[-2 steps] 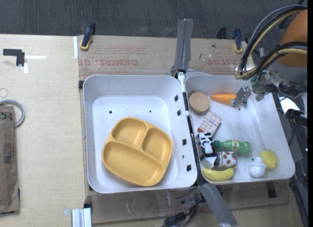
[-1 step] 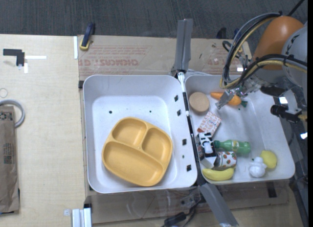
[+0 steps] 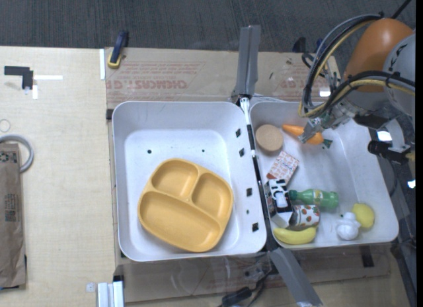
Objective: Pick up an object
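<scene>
My gripper (image 3: pixel 310 132) hangs low over the back of the right bin (image 3: pixel 370 167), right on top of an orange carrot (image 3: pixel 292 129) whose tip sticks out to its left. The gripper body covers the carrot's middle. Just left of the carrot lies a round tan disc (image 3: pixel 269 137). Nearer the front are a red and white packet (image 3: pixel 283 165), a green bottle (image 3: pixel 314 198) lying on its side, a banana (image 3: pixel 295 235), a lemon (image 3: pixel 363 215) and a small white object (image 3: pixel 347 227).
The left bin (image 3: pixel 132 140) holds a yellow divided plate (image 3: pixel 186 204). A grey divider bar (image 3: pixel 248 67) stands between the bins at the back. Cables and the orange-banded arm (image 3: pixel 383 41) crowd the right bin's far right corner. A brown bag (image 3: pixel 12 213) lies on the bench at left.
</scene>
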You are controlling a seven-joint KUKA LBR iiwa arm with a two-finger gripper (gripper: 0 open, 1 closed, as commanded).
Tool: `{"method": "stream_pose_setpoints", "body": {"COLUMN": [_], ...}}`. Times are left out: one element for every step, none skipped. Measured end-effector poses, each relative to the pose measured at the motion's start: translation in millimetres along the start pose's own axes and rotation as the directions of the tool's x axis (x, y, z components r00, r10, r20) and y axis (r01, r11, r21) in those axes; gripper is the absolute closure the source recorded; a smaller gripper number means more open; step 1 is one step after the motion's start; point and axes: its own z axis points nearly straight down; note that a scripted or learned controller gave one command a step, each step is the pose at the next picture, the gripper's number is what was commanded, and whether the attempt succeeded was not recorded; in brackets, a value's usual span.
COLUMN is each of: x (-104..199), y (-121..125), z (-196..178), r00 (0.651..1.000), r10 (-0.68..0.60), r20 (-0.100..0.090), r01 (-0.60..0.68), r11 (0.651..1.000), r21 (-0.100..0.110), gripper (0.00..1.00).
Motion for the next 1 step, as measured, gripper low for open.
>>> {"method": "stream_pose_setpoints", "body": {"x": [24.4], "y": [17.1], "z": [-89.5], "r00": [0.998], "r10": [-0.061], "r20": [0.002], "r01": [0.061], "r11": [0.998], "r21": [-0.005], "gripper": [1.0]}}
